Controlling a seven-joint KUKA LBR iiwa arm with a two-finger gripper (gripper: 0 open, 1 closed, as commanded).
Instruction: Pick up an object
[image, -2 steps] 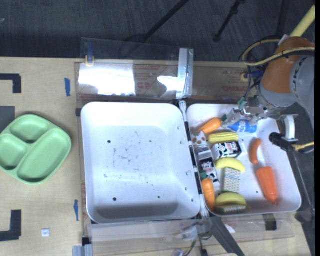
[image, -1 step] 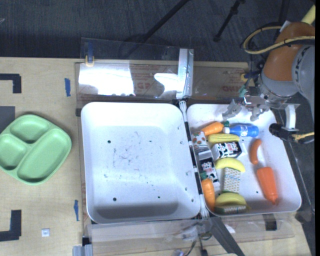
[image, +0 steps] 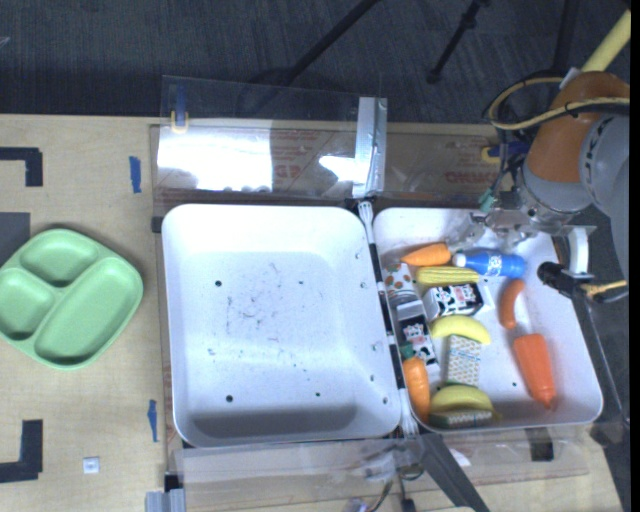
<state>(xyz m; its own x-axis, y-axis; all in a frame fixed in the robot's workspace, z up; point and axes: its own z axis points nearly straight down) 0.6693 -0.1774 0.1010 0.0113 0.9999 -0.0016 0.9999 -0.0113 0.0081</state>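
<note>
Wooden tabletop (image: 80, 160) holds two white bins, and the right bin (image: 585, 385) is full of toy food like a long orange carrot (image: 534, 366), near the arm's jaws, whose state I cannot tell.

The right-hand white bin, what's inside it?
The right bin holds carrots, a banana, a blue bottle and a cow-patterned box. Whatever lies beneath the pile is covered.

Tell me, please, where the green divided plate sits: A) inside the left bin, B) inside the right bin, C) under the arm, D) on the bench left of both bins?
D: the green divided plate lies on the wooden bench, left of the left bin.
</note>
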